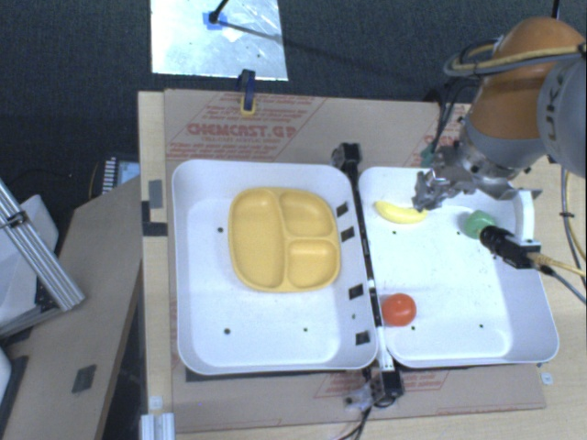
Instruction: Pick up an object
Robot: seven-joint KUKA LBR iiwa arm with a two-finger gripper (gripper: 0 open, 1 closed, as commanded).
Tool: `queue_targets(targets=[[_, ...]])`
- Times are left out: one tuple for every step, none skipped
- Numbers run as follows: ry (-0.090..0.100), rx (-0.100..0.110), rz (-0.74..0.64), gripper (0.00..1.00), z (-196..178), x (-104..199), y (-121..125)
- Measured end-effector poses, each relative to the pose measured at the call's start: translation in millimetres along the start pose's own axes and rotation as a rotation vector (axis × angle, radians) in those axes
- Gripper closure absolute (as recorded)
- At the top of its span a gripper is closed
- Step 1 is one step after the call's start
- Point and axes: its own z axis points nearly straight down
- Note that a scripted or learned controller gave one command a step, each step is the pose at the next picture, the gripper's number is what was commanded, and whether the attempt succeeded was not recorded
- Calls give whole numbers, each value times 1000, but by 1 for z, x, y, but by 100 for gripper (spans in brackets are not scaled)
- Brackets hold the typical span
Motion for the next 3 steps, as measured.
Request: queue_targets(targets=[[-1,0,3,100,-2,42,-11],[-1,0,1,100,12,92,-18],[0,-1,-1,100,6,153,-25]])
